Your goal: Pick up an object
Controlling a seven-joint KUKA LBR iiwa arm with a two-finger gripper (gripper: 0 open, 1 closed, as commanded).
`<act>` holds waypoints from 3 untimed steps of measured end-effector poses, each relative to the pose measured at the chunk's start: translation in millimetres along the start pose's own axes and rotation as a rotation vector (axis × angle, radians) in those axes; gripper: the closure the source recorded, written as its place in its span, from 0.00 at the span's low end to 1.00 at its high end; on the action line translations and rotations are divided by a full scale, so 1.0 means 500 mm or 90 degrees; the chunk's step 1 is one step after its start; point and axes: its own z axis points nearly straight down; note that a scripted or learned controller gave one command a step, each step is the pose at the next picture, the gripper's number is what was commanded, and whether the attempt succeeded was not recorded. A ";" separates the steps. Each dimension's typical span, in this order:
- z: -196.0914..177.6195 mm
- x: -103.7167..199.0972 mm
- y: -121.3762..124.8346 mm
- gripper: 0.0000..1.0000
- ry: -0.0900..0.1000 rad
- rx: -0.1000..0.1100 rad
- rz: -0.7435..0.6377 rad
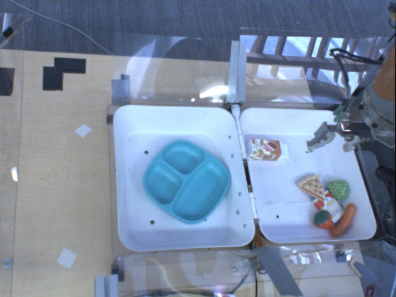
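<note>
My gripper [334, 141] hangs over the upper right part of the right bin [291, 228], open, with nothing between its fingers. Below it, in the bin's lower right corner, lies a cluster of toy foods: a pizza-like wedge [310, 185], a green broccoli-like piece [338, 189], a small orange and green piece [322, 219] and a reddish sausage [344, 220]. A small red and white packet [265, 149] lies apart at the bin's upper left, well to the left of the gripper.
The left bin [133, 228] holds a teal divided plate [187, 181]. A ridge [245, 172] separates the two bins. Clear plastic walls [235, 73] stand behind them. The arm [380, 104] enters from the right edge.
</note>
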 end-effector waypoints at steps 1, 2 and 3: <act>0.177 -0.049 0.039 0.00 0.000 0.002 0.044; 0.392 -0.134 -0.018 0.00 -0.002 -0.004 -0.004; 0.392 -0.134 -0.018 0.00 -0.002 -0.004 -0.004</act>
